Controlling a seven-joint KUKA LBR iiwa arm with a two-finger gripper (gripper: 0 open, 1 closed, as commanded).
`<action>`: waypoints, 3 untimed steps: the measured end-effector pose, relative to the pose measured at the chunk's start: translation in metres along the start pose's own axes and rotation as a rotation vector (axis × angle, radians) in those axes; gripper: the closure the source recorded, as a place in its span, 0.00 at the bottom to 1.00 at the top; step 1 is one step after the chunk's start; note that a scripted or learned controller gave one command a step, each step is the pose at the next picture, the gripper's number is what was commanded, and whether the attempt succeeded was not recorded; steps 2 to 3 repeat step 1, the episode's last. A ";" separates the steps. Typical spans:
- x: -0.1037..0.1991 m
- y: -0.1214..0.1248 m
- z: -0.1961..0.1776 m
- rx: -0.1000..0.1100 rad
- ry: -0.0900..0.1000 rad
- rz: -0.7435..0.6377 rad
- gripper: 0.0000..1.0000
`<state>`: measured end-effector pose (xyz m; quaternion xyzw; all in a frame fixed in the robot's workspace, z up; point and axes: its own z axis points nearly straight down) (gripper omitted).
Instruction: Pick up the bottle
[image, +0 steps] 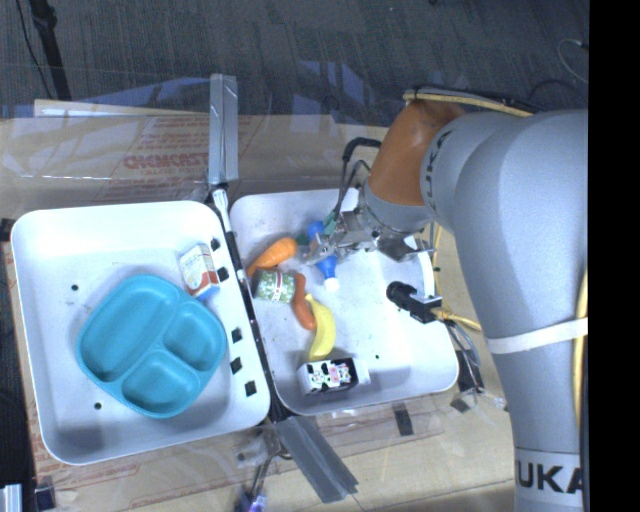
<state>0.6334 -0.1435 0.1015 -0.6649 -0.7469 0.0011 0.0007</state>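
With the gripper's (335, 243) hold unclear, the bottle (322, 258) could be nudged against the carrot (273, 252).

Gripper (328, 243) low over the right bin's (420, 375) far edge, beside a carrot (272, 252) and bottle (325, 270)

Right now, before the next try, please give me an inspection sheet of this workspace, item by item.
Surface: two shallow white bins, left bin and right bin, side by side on a brown bench.
Job's things: small blue-and-white bottle in the right bin, at the gripper.
Clutter: orange carrot, green-labelled can, yellow banana, black-and-white box; in the left bin a blue divided plate and a small carton.
Gripper: over the bottle; fingers unclear.
Cables: black cable at the wrist.
Surroundings: dark floor.
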 end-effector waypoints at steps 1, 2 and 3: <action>-0.013 -0.008 -0.139 -0.003 0.000 0.080 1.00; -0.013 -0.008 -0.139 -0.003 0.000 0.080 1.00; -0.013 -0.008 -0.139 -0.003 0.000 0.080 1.00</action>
